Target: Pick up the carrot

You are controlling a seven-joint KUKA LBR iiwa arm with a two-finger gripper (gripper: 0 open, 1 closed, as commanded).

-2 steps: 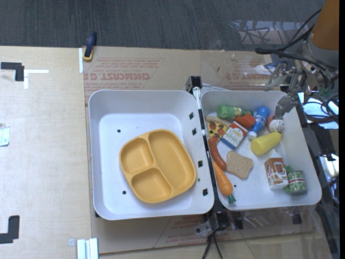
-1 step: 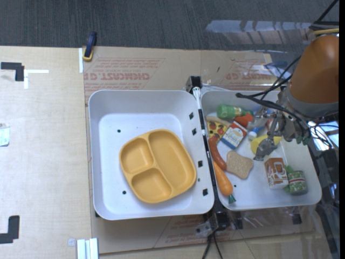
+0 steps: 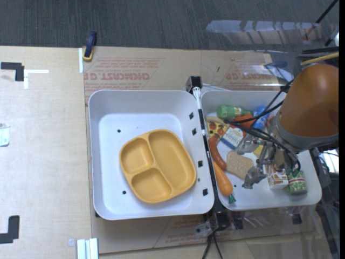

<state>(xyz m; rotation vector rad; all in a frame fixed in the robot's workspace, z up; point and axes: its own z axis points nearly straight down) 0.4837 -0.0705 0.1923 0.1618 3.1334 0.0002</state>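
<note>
Arm over the right bin, carrot not yet picked up.

The carrot (image 3: 222, 181) lies against the right bin's (image 3: 312, 198) left wall, beside the sausage (image 3: 216, 151). The jaws (image 3: 254, 178) hang near the bread (image 3: 239, 165); whether they are open I cannot tell, and nothing shows between them. Likely risks: striking the wall, or grabbing sausage or bread instead. A can (image 3: 296, 183) and carton (image 3: 277, 177) crowd the right; the left bin (image 3: 102, 161) holds a yellow tray (image 3: 157, 165).

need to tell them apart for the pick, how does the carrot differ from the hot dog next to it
The carrot is orange and tapers to a green tip; the hot dog is reddish-brown and even in width. The carrot lies nearer the right bin's front edge, the hot dog farther back. Both are long, lying flat by the bin's left wall.
</note>
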